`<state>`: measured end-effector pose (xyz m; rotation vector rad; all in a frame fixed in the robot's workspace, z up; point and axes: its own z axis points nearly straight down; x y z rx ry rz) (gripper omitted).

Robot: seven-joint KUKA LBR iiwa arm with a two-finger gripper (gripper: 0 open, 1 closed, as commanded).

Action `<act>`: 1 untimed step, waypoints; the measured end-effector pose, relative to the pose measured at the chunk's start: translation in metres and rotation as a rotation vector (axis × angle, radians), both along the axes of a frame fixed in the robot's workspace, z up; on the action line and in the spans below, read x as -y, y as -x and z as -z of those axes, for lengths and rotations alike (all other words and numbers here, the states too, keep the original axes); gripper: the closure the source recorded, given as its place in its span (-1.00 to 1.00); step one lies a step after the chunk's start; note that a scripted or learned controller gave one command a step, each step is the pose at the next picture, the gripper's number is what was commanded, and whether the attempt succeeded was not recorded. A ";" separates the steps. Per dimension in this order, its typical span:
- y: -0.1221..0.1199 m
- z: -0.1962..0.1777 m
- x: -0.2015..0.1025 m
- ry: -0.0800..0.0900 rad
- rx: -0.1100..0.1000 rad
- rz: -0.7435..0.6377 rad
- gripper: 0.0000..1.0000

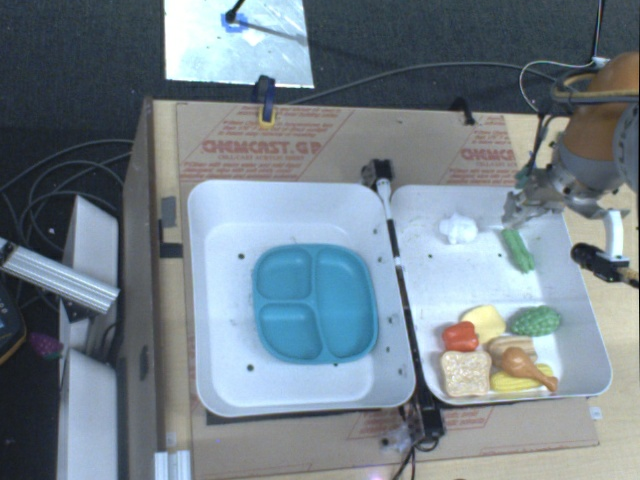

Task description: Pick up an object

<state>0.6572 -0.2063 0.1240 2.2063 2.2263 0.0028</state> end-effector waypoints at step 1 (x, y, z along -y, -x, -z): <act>-0.006 -0.064 0.000 -0.002 -0.001 0.004 1.00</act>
